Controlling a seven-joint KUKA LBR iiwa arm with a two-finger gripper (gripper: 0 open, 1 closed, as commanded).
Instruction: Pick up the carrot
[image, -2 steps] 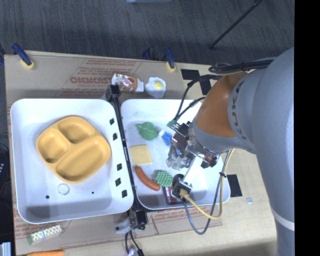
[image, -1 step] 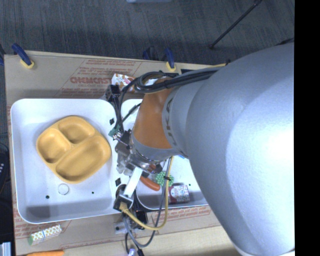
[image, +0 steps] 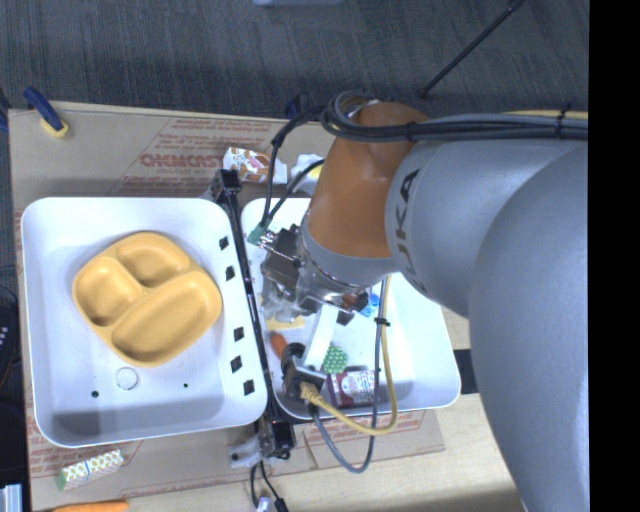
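A small orange piece that looks like the carrot (image: 277, 344) lies in the right bin (image: 437, 372), close against its left wall. Most of it is covered by the arm. My gripper (image: 287, 305) is down inside that bin, just above and behind the orange piece, under the orange wrist band (image: 350, 200). The wrist and cables hide the gripper's tips, and nothing can be seen held.
The left bin (image: 40, 330) holds a yellow divided plate (image: 147, 295). In the right bin, a green-dotted white item (image: 335, 358) and a dark red packet (image: 352, 385) lie near the front. On the bench are a blue clip (image: 45, 110), a small box (image: 245, 160) and a wrapper (image: 90, 467).
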